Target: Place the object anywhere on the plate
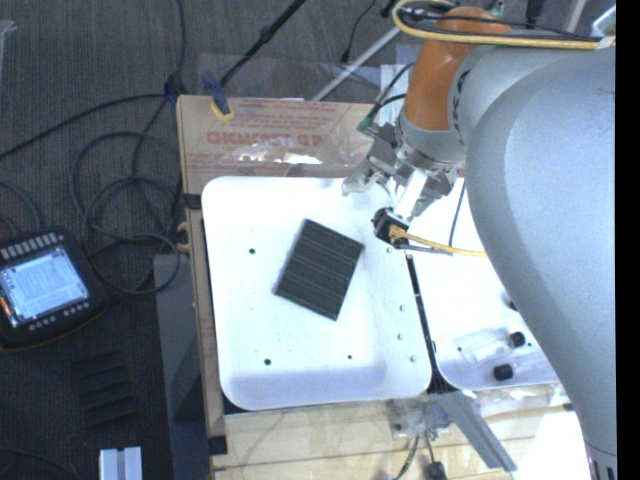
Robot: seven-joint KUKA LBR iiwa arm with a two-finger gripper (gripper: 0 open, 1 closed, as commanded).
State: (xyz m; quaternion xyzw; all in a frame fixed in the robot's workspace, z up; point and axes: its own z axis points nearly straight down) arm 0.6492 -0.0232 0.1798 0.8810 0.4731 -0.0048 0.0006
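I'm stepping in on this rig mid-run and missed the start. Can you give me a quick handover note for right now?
End effector: over the back right corner of the left bin, with nothing visibly carried.
Plate: a dark ribbed slab lying flat and askew in the middle of the left bin, nothing on it.
Object: probably the clear tube with black ends in the right bin, a small black piece beside it.
Done: nothing is placed yet.
Left: pick up the object, carry it across and set it on the plate.
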